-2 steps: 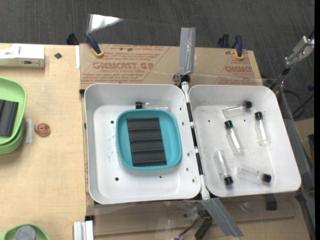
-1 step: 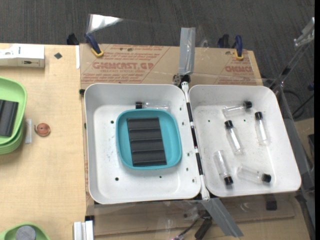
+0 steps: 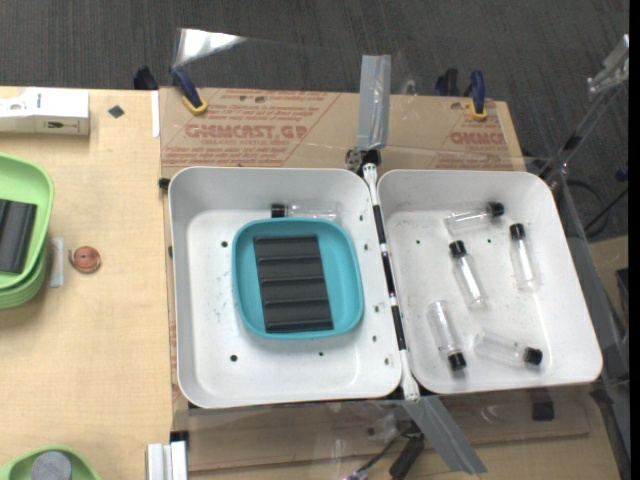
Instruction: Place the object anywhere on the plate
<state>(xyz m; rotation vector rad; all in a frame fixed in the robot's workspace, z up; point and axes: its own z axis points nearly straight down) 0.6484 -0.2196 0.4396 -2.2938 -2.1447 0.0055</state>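
A teal square plate [image 3: 345,268] lies in the left white bin [image 3: 200,298] and carries a black ridged insert [image 3: 292,278]. Just behind the plate, against the bin's back wall, lies a clear vial with a black cap [image 3: 298,211]. The right white bin [image 3: 560,268] holds several more clear vials with black caps, scattered flat: one near the back [image 3: 472,218], two in the middle [image 3: 466,271] [image 3: 519,254] and two toward the front [image 3: 445,334] [image 3: 508,349].
Brown cardboard [image 3: 250,128] lies under the bins, clamped at the back corners [image 3: 188,98] [image 3: 476,108]. On the wooden bench to the left sit a green dish [image 3: 30,198], a white box [image 3: 45,113] and a small copper disc [image 3: 86,259].
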